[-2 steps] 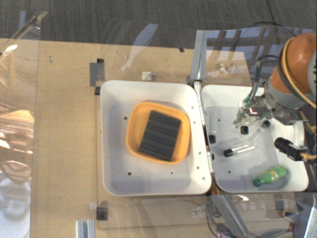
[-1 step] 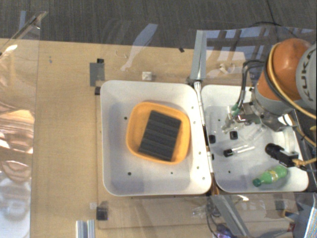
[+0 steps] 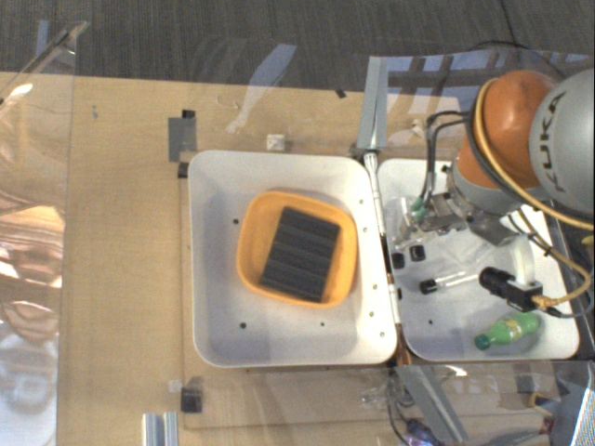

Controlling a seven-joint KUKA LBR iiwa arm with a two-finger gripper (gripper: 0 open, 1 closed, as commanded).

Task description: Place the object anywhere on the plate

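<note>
A pale wooden counter [image 3: 112, 249] fills most of the view. Beyond its far edge lies dark grey ribbed floor [image 3: 279, 12]. Clear panels [image 3: 37, 203] stand at the counter's left, catching bright, reddish reflections. A metal post [image 3: 373, 105] rises near the middle.

Dark ridged block [image 3: 299, 254] on orange plate [image 3: 251, 249]

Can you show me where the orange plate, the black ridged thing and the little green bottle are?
orange plate [image 3: 249, 249], camera view, on its bare left rim.
black ridged block [image 3: 299, 254], camera view, on the middle of its top.
green bottle [image 3: 507, 332], camera view, on its body.
</note>
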